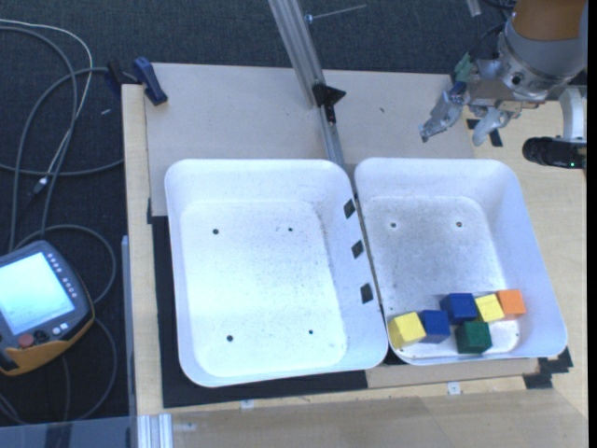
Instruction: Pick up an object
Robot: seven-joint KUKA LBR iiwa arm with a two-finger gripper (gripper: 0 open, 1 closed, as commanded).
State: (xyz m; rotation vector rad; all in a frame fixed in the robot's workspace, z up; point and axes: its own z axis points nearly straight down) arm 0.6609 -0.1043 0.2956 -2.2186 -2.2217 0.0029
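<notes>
Crowding right bin (522, 213): coloured blocks (457, 320)

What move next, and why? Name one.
Probably swing the end effector toward the camera and lower it over the blocks. It hangs open above the far rim of the right bin, while the blocks sit clustered at the near edge.

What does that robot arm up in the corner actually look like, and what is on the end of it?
The arm is a rounded grey tube with a broad orange band above the wrist. Below it sits a metal-grey end effector with two thin, pale fingers and small blue parts on its body. Dark cables loop behind the arm near the top edge.
</notes>
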